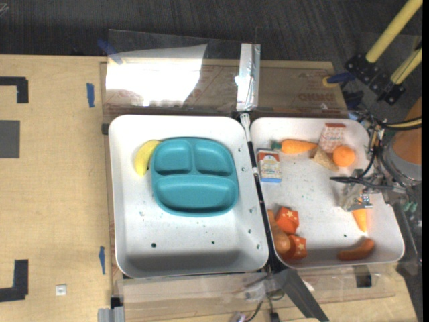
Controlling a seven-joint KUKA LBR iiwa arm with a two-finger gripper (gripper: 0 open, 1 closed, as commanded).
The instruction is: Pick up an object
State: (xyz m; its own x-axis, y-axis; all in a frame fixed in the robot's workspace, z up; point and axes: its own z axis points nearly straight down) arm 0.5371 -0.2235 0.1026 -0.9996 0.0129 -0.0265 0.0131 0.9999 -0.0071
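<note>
My gripper (356, 194) reaches into the right bin (315, 192) from the right edge, low over its right side. Directly below it in the view lies a small orange carrot piece (362, 219); I cannot tell whether the two touch. Further back in this bin are an orange carrot (298, 146), a small white and red carton (269, 166), a pink packet (332, 137), a tan bread piece (324, 159) and an orange ball (344, 155). At the front lie red pieces (287, 220), a brown piece (283, 243) and a brown sausage (356, 249).
The left bin (131, 200) holds a teal divided plate (195, 175) with a yellow banana (143, 155) tucked at its back left. A clear plastic sheet (157, 79) and a taped strip (247, 76) stand behind the bins. Yellow-handled tools (395, 22) lean at the back right.
</note>
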